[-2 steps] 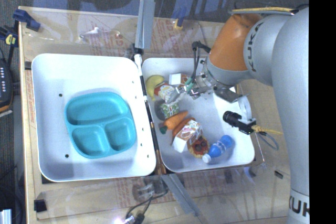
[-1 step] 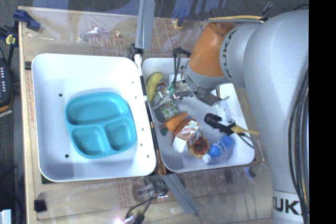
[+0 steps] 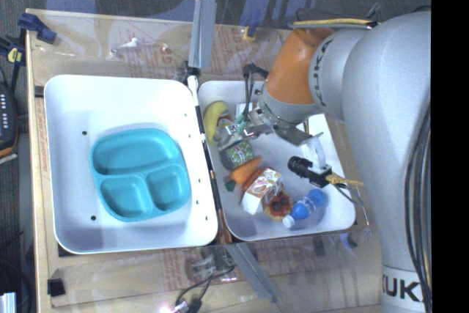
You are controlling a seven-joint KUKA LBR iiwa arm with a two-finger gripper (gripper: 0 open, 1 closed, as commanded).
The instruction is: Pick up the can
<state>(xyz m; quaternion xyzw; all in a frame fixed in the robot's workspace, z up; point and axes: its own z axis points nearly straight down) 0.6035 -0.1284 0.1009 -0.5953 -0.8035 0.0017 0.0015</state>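
The can, with a green label and a silver top, lies in the right bin near its left side. Beside the can's upper left is a yellow banana. My gripper hangs just above the can's upper end, close to it or touching it. The grey arm with its orange band reaches in from the right and hides the bin's upper right part. The can sits among the other things in the bin and I cannot see it gripped.
Below the can lie an orange carrot, a small juice carton, a red-brown packet and a blue-capped bottle. The left bin holds a teal compartment tray. A wall divides the bins.
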